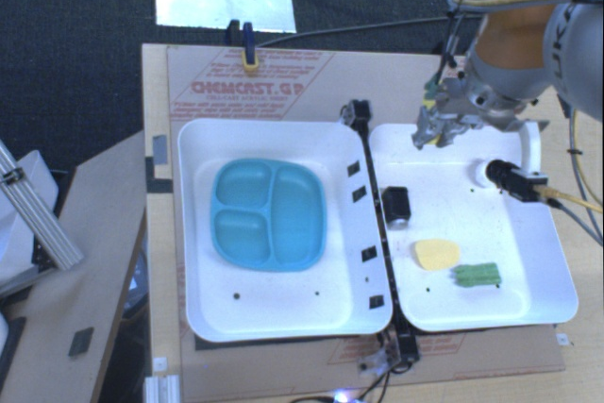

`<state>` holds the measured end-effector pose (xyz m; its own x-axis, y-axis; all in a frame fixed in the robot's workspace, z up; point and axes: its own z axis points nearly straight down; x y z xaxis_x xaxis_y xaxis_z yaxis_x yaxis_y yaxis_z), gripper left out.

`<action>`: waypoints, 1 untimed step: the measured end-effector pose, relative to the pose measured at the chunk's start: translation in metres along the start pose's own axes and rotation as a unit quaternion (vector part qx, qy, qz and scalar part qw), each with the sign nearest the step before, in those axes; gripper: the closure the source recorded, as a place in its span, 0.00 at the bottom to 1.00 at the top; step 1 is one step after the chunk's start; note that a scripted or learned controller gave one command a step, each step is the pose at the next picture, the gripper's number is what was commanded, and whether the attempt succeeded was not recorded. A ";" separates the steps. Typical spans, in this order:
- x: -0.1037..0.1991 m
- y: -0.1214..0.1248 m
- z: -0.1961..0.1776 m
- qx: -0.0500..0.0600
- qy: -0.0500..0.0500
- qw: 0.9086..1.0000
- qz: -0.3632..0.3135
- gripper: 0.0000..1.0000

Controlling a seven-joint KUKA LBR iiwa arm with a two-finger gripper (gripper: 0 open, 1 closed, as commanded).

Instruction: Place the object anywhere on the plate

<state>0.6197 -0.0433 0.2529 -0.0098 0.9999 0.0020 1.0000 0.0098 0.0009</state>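
Claw (436, 133) hovering over back edge of right bin (528, 309), nothing between fingers; gap width not readable. Yellow object (436, 253) lying flat near bin's front, just beside green piece (477, 275), black block (395, 205) against left wall. Blue plate (269, 212) centred in left bin (203, 297), compartments bare, ready to receive. Divider wall between bins needs clearing; open floor around yellow object for descent.

Robotics laboratory test cell. Indicators: a grey industrial arm with an orange band (538, 9) and exposed cabling; two shallow white plastic bins (283, 316) clipped together on a protective-film-covered table (274, 80); dark carpet flooring (75, 14); an aluminium extrusion rail (33, 212).
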 end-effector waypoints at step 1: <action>0.049 -0.018 -0.004 0.000 0.000 1.000 0.000 1.00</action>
<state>0.6014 0.0050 0.2568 -0.0096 1.0000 0.0023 1.0000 0.0096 0.0001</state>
